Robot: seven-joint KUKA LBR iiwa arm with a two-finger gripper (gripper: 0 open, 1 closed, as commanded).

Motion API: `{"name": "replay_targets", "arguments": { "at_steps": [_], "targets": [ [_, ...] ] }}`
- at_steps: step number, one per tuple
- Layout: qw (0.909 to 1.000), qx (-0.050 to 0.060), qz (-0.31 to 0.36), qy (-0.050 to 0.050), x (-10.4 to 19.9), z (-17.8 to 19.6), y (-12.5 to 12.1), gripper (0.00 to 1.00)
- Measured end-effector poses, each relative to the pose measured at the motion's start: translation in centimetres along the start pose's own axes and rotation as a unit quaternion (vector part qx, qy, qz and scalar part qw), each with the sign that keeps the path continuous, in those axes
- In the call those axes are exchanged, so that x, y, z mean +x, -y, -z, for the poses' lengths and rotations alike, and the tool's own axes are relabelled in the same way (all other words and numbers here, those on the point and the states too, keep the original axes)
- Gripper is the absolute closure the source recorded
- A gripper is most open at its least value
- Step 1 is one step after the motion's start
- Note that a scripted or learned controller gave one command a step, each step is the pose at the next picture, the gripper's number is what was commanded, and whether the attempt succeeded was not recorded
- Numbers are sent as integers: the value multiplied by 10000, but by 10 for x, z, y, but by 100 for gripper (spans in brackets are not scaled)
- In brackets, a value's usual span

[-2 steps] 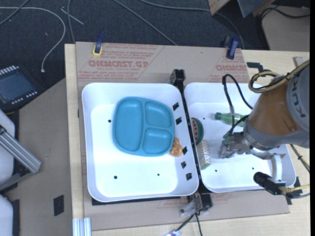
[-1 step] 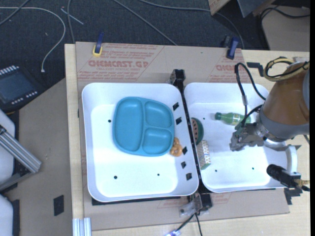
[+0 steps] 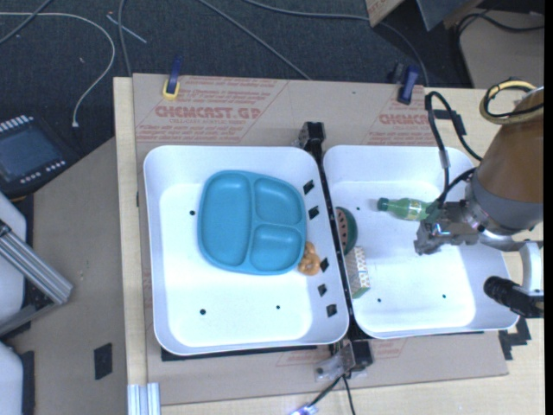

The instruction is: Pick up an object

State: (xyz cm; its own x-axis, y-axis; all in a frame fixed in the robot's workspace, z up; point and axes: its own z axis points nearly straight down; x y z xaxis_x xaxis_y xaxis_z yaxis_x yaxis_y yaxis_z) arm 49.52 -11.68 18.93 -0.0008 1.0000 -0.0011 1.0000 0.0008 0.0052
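A small green bottle [image 3: 399, 206] lies on its side in the upper middle of the right bin [image 3: 415, 314], cap toward the left. My gripper [image 3: 429, 237] hangs low over the right bin, just right of and slightly in front of the bottle's base end. I cannot tell whether it touches the bottle. A round green and brown object [image 3: 346, 227] rests against the right bin's left wall. A pale patterned packet [image 3: 359, 271] lies just in front of it.
The left bin [image 3: 173, 309] holds a blue divided plate [image 3: 251, 221] with a small orange-brown item [image 3: 308, 258] at the plate's right front edge. A black divider with clips [image 3: 324, 232] separates the bins. The arm's cables [image 3: 445, 137] loop over the right bin's back.
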Motion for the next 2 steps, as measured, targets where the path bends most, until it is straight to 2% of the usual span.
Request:
{"name": "replay_targets", "arguments": {
  "at_steps": [1,2],
  "targets": [
    [10000,-14,7,0,7,60,-8,100],
    [10000,42,25,-24,59,44,-14,100]
  ]
}}
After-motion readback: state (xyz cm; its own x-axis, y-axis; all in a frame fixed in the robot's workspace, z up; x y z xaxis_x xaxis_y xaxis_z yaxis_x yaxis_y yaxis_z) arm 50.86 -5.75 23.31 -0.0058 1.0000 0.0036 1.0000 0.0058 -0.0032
